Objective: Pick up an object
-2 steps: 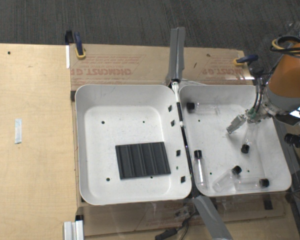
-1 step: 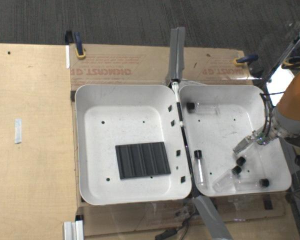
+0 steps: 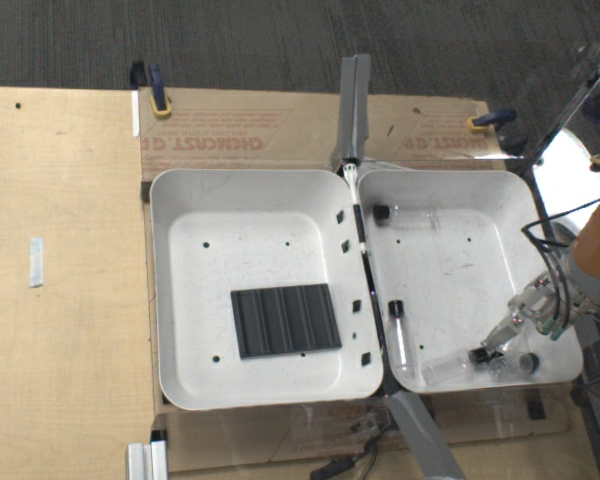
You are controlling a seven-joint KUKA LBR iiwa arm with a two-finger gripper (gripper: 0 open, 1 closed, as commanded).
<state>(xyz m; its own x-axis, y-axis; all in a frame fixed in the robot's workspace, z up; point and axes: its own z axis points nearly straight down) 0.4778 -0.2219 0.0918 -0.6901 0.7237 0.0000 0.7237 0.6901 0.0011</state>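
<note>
Overhead, two white bins sit side by side on the surface — left bin (image 3: 180, 193), right bin (image 3: 500, 193), their inner rims touching along the middle.

Left bin: one dark ribbed panel (image 3: 285, 320), flat on the floor, lying toward the near edge, slightly skewed to the bin walls.

Right bin: a clear tube with a black cap (image 3: 397, 334) lies against the inner wall, cap end pointing toward the far edge. A second clear piece with a black end (image 3: 384, 212) lies at the far inner corner, hard to make out beyond that. A small clear round item (image 3: 527, 364) rests in the near right corner.

Arm comes in from the right edge, wrist low over the right bin's near right corner. Tool (image 3: 488, 353) is down at the bin floor, dark tip just beside the small clear round item — whether they touch, cannot tell. Whether the tool is clenched or released, cannot tell; nothing seen between its tips.

Beyond the bins: cardboard sheet (image 3: 280, 133) under their far side, held by a blue and yellow clamp (image 3: 156, 93) at the far left and another clamp (image 3: 490, 120) at the far right. Small pale strip (image 3: 36, 263) lies alone on the wooden surface, well apart to the left.
</note>
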